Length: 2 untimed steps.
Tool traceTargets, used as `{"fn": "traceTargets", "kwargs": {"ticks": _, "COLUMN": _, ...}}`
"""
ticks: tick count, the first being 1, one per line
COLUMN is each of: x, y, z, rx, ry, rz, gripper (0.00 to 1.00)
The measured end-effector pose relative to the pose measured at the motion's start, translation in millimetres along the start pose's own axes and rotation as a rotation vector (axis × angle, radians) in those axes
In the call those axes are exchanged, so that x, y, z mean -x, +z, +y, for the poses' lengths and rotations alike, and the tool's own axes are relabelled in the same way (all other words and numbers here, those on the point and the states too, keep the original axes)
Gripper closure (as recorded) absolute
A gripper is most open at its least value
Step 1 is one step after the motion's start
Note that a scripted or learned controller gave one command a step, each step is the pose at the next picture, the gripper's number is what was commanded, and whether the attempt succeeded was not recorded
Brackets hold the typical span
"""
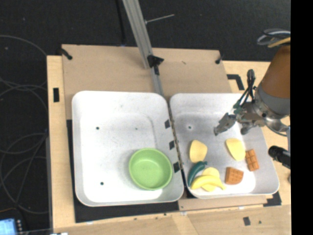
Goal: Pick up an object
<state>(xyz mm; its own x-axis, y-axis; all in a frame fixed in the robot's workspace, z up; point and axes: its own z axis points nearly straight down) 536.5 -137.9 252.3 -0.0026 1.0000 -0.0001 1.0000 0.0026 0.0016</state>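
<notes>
My gripper hangs over the right bin with its fingers spread, so it is open with nothing between them. One finger points down and left; the other stands just above a pale yellow piece. Another yellow piece lies left of it. Near the bin's front sit a yellow banana, a dark green item, an orange-brown block and an orange waffle-like bar. A green bowl rests in the left bin.
A grey metal pole slants up from the back edge between the bins. The arm's orange band fills the right side. A low divider separates the two bins. Brown board surrounds them.
</notes>
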Motion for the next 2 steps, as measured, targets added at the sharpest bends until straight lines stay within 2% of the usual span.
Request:
{"fn": "traceTargets", "kwargs": {"ticks": 1, "x": 0.1, "y": 0.0, "z": 0.0, "rx": 0.001, "ry": 0.001, "rz": 0.000, "gripper": 0.00}}
{"fn": "traceTargets", "kwargs": {"ticks": 2, "x": -1.5, "y": 46.8, "z": -8.2, "rx": -0.004, "ry": 0.003, "rz": -0.001, "gripper": 0.00}}
